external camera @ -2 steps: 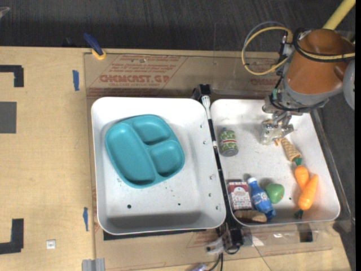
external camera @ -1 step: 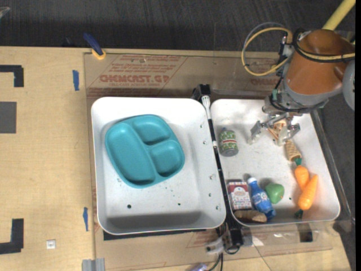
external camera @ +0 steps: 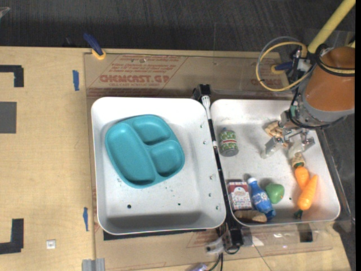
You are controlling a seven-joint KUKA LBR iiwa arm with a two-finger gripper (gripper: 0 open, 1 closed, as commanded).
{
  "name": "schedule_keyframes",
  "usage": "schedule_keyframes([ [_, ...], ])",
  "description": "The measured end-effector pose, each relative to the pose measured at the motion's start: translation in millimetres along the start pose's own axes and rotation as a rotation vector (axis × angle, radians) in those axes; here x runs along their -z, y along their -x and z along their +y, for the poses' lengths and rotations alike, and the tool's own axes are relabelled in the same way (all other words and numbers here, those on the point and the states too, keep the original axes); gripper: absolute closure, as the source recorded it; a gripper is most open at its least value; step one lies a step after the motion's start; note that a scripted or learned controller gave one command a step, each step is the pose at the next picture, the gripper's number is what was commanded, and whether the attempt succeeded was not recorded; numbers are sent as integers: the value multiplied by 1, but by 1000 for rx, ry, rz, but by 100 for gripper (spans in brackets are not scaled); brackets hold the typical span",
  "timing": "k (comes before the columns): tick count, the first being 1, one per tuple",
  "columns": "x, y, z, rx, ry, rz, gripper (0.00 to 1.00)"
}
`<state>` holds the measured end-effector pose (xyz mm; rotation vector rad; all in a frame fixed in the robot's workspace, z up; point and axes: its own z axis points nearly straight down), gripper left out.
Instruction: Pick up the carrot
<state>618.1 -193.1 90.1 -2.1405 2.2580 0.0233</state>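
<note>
Carrot lies in right bin, near its right wall, toward front corner. I read gripper as released, fingers spread, nothing between them, hovering up-bin from carrot.

Risks as I judge: second orange piece sits touching carrot's upper end, so fingers may catch both or nudge one away. Bin wall close on right; outer finger could strike it. Green object lies nearby to left.

Carrot long axis runs steeply along bin's right wall, slightly tilted; upper end leans right, lower end with dark tip points toward front edge.
</note>
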Motion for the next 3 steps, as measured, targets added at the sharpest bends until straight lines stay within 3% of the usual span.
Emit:
schedule_keyframes([
  [1,2,-4,59,125,-7,-10,0],
  [2,3,-1,118,255,-13,3,0],
  [3,2,-3,130,553,-5,-4,0],
])
